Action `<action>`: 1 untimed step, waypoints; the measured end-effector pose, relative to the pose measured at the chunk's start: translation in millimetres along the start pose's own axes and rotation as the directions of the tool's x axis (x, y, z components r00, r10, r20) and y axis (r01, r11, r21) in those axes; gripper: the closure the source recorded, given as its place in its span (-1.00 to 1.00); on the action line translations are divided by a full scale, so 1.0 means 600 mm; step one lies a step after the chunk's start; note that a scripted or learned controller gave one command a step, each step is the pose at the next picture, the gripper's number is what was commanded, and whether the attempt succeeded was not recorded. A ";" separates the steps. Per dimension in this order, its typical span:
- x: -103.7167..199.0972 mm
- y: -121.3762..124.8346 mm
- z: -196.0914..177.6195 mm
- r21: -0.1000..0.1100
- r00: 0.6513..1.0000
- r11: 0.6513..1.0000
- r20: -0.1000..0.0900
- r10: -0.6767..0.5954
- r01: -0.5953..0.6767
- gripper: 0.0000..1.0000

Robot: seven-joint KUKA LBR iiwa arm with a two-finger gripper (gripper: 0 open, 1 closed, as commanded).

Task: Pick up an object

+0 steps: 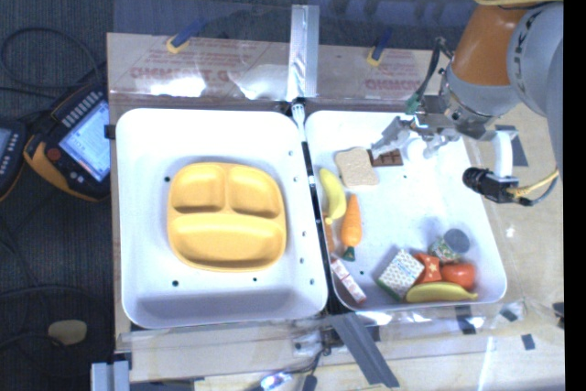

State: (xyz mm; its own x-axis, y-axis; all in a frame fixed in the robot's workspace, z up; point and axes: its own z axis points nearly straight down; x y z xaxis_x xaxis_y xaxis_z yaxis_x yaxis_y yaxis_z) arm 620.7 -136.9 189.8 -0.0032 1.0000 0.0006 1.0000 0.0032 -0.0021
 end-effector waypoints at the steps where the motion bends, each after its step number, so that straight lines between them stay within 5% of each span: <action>1: 0.062 0.007 0.168 -0.012 1.000 1.000 0.005 0.017 -0.017 -1.00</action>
State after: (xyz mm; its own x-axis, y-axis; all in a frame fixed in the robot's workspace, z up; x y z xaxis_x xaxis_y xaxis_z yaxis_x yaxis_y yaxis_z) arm 624.8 -99.6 89.2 0.0142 0.9999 -0.0043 0.9999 -0.0141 0.0096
